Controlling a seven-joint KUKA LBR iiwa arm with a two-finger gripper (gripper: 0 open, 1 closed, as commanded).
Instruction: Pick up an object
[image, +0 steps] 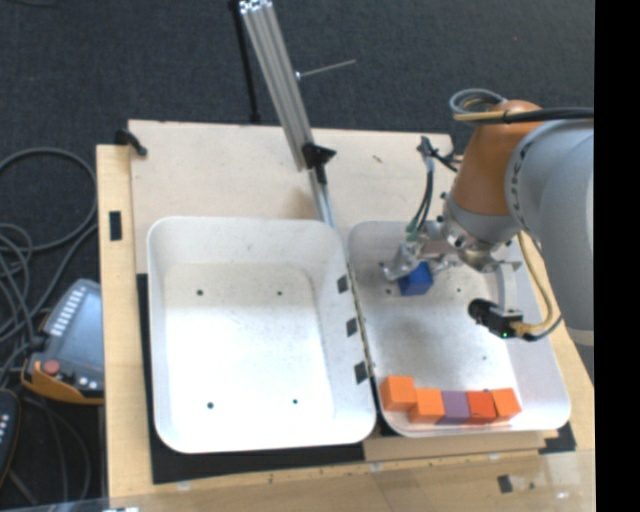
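Observation:
My gripper (414, 272) hangs over the back part of the right bin (545, 372), reaching in from the right under the orange wrist band. A small blue block (416, 280) sits between its fingertips, and the gripper is shut on it. Along the bin's front wall lies a row of blocks: an orange block (400, 390) at the left, another orange one (430, 403), a purple one (456, 405), and two more orange ones (482, 405) (506, 402).
The left bin (160, 300) lies beside the right one, sharing a rim in the middle. A slanted aluminium post (285, 90) rises behind the bins. Cables and a teach pendant (70, 340) lie on the floor at the left.

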